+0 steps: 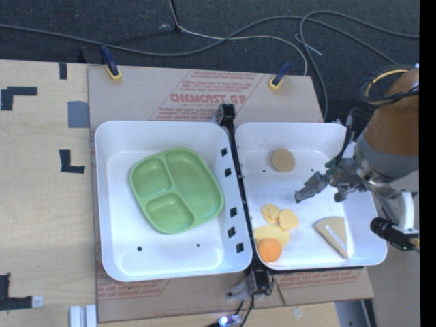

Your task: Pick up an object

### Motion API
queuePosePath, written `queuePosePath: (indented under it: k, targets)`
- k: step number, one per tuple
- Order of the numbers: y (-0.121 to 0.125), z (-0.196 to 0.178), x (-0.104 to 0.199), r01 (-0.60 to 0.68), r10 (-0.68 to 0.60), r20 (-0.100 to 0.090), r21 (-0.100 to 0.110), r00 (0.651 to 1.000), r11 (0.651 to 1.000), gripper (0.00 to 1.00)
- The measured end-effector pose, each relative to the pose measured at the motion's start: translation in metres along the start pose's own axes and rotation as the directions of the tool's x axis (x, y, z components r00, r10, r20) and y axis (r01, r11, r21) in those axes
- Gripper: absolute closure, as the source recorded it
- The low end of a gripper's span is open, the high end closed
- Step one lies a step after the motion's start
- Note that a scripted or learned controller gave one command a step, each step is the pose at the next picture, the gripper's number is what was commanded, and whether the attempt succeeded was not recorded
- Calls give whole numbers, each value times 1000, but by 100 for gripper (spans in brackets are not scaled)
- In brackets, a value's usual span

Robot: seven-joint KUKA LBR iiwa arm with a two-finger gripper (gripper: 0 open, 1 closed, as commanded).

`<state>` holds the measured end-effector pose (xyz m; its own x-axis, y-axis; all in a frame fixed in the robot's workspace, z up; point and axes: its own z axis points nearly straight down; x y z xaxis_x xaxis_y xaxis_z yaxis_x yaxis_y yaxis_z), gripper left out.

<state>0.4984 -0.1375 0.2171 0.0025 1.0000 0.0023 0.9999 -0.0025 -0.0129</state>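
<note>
My gripper [320, 191] hangs over the right bin [306, 136], its two fingers spread open with nothing between them. One finger [308, 189] points left toward the bin's middle. A round tan cookie [283, 160] lies up and to the left of it. Below and left are yellow food pieces [281, 218] and an orange ball [270, 250]. A tan wedge [332, 236] lies at the bin's lower right, just below the gripper.
The left bin [112, 182] holds a green divided tray [177, 189]. A black divider [231, 182] runs between the bins. The arm's body [392, 135] stands over the right bin's right edge. Cables cross the dark floor behind.
</note>
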Motion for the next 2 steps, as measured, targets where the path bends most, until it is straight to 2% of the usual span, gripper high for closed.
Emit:
queuePosePath:
  k: [1,2]
  targets:
    - [3,-5,0,3,-3,2,-11,1000,1000,0]
    - [2,55,9,4,-4,1,-5,1000,1000,0]
